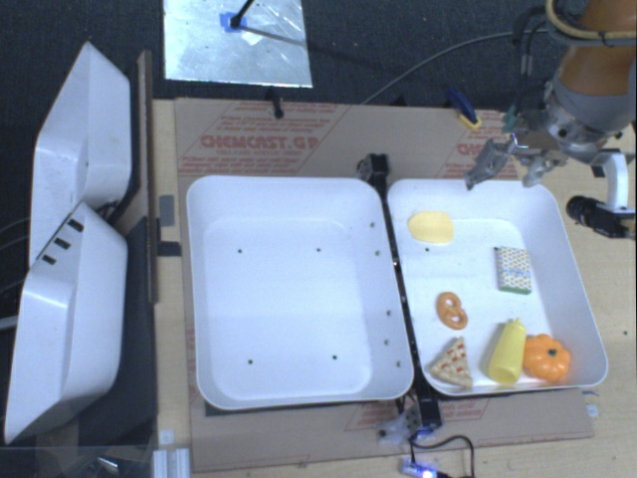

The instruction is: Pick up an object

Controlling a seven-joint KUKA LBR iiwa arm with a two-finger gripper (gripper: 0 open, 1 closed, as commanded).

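The right bin [567, 257] holds several objects: a pale yellow round piece [430, 227] near its back left, a patterned small box [513, 269], a pretzel [451, 310], a pizza slice [452, 363], a yellow bottle [507, 351] and an orange pumpkin [546, 358]. My gripper [509, 164] hovers over the bin's back rim, above and to the right of the yellow round piece. Its two fingers stand apart with nothing between them.
The left bin [289, 287] lies beside the right one, with a black joint between them. Both rest on a cardboard sheet [259, 137]. White housings [70, 247] stand at the far left. A cable crosses behind the bins.
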